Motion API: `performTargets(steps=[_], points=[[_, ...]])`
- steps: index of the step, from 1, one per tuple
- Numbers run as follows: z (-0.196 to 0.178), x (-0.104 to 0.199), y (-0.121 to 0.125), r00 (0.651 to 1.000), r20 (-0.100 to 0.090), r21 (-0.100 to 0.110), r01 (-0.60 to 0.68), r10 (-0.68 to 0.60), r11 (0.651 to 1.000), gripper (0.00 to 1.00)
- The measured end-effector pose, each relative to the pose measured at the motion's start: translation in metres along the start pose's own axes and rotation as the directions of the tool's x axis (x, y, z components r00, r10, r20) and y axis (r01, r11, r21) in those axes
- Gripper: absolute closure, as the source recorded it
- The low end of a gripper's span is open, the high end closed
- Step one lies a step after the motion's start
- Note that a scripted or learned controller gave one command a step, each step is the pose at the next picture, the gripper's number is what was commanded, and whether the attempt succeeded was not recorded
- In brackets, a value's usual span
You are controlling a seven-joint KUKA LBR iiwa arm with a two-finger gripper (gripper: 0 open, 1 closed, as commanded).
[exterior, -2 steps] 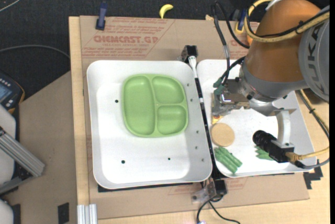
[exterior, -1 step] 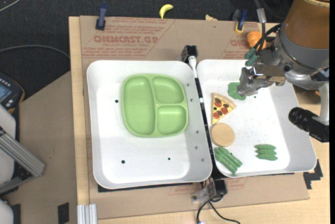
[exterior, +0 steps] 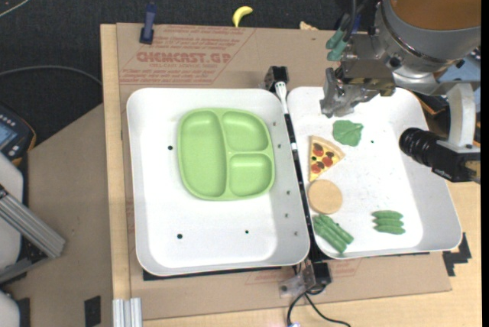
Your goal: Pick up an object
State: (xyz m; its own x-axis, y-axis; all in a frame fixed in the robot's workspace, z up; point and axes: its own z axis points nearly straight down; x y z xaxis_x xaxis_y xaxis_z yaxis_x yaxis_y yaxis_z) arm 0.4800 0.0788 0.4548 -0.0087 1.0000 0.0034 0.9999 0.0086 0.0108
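Two shallow white bins sit side by side on the bench, and the gripper (exterior: pixel 335 105) hangs over the right bin (exterior: pixel 435 222), close to that bin's far left corner. The fingers point down and look close together at the tips; nothing is seen between them, so the claw holds no object. How wide the fingers stand exactly I cannot tell, because they are dark and small against the grey wrist.

Just below and a little to the right of the claw lies a green leafy piece (exterior: pixel 348 132), near the fingertips but apart from them. Further toward the front from the claw is a pizza slice (exterior: pixel 323 157) with red dots, lying close to the wall shared by the two bins. In front of the slice, still more away from the claw, is a round tan cookie (exterior: pixel 326 196). Well apart from the claw, at the front of the same bin, lie a bunch of green beans (exterior: pixel 333 231) and, to the right of it, a smaller green pod piece (exterior: pixel 388 221).

To the left of the claw, across the dividing wall, the left bin (exterior: pixel 153 188) carries a light green divided plate (exterior: pixel 226 153) with three compartments. Behind the claw and to its left, outside the bins, a small yellow banana (exterior: pixel 242 14) lies on the dark floor
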Motion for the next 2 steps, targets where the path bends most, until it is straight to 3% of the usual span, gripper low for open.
performTargets(steps=[1, 2], points=[[-0.03, 0.042, 0.0, 1.0, 0.001, 0.004, -0.003, 0.003, 1.0, 1.0], [0.005, 0.076, -0.001, 1.0, 0.004, 0.016, -0.005, 0.005, 1.0, 1.0]])
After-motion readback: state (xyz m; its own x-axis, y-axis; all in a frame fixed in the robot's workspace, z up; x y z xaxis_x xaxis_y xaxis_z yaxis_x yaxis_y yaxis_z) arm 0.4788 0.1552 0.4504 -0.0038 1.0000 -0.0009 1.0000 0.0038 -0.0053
